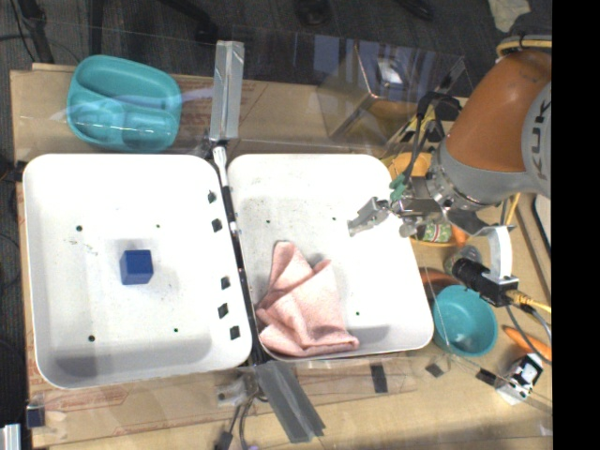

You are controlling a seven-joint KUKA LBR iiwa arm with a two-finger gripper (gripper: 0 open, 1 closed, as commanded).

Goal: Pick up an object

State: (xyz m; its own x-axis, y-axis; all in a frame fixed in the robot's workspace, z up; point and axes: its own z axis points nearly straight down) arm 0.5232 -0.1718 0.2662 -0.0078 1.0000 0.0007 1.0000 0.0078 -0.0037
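A small blue cube (pixel 137 265) sits on the floor of the left bin (pixel 56 186), a little left of its middle. A crumpled pink cloth (pixel 302 300) lies in the right bin (pixel 309 172), against the front left part near the divider. My gripper (pixel 366 217) hangs over the right side of the right bin, above bare floor, up and to the right of the cloth and apart from it. Nothing shows in its grasp. The grey arm with its orange band (pixel 497 111) comes in from the right.
A teal plastic container (pixel 122 101) rests on the bench behind the left bin. A teal bowl (pixel 466 319) stands by the right bin's front right corner, among cables and small tools. Black clips (pixel 225 284) line the divider between the bins.
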